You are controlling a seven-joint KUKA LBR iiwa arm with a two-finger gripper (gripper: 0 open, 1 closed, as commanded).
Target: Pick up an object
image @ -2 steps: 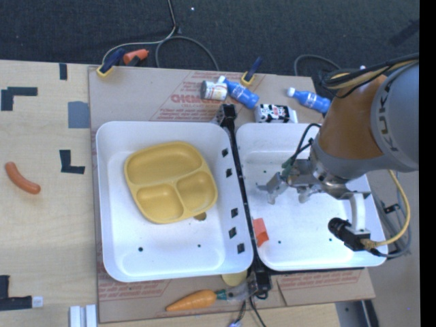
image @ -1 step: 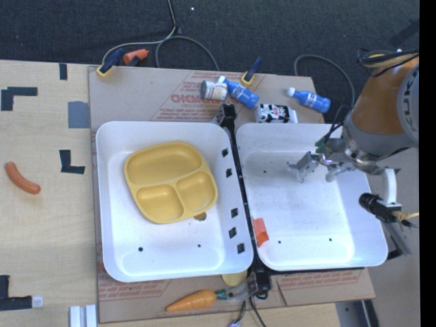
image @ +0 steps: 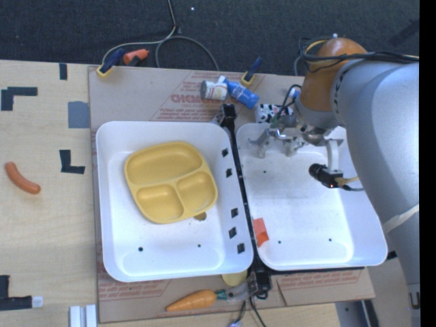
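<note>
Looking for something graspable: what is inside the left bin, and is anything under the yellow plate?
The left bin holds a yellow divided plate. A small brownish bit peeks out at the plate's lower edge. Whatever else lies beneath is covered by the plate.

Clutter around the two bins

A toy hot dog sausage point(image: 22, 178) lies at the left edge on the wooden bench point(image: 41, 251). A toy carrot point(image: 193, 300) sits at the bottom centre, below the bins. Blue-and-white bottles point(image: 229, 90) lie at upper centre on the cardboard sheet point(image: 170, 94), and a yellow-and-orange clamp point(image: 122, 59) grips its upper left corner.
</note>
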